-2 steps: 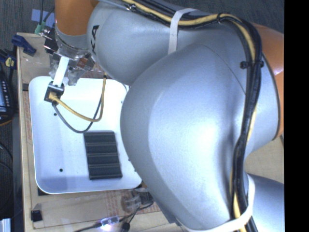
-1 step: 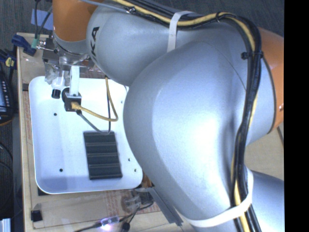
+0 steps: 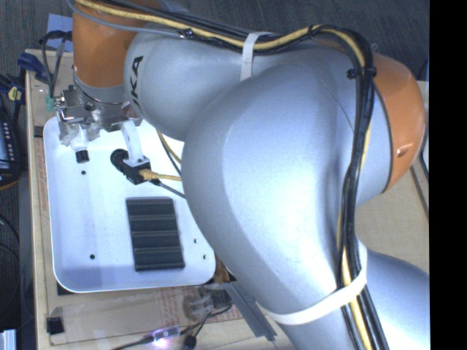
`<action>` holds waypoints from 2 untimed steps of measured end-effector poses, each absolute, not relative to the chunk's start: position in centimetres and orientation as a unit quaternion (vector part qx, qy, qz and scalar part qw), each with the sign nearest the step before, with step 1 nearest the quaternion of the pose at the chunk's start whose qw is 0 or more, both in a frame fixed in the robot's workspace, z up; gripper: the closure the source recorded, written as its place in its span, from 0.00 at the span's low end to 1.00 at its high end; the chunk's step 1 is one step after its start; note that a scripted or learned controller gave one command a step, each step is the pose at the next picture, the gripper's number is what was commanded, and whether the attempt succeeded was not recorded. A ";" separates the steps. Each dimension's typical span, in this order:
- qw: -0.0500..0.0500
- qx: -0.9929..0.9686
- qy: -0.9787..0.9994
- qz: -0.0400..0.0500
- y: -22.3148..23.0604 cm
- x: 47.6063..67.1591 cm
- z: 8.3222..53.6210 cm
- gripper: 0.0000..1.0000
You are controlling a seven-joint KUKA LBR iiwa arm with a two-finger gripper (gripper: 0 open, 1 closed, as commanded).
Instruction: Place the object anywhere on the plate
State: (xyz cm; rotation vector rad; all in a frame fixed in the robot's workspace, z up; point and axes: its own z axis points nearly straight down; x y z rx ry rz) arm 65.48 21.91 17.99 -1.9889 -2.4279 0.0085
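Note:
My gripper (image 3: 76, 131) hangs over the far left corner of the left white bin (image 3: 73, 268), under the orange wrist band. A small black block (image 3: 82, 155) shows just below the gripper, and I cannot tell whether it is held or rests on the bin floor. A black ribbed rectangular slab (image 3: 155, 233) lies flat in the near middle of the same bin, well apart from the gripper. The arm's big grey body hides the bin's right side and everything to the right of it.
The grey arm (image 3: 292, 181) covers most of the view from the right. Cables and dark gear (image 3: 14, 122) sit along the bench's left edge. A small black piece (image 3: 54, 324) and wiring (image 3: 182, 327) lie on the wooden bench in front of the bin.

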 end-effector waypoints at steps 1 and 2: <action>0.003 -0.565 -0.825 0.003 15.2 64.4 9.0 1.00; 0.004 -0.800 -0.600 0.005 13.9 65.4 9.1 1.00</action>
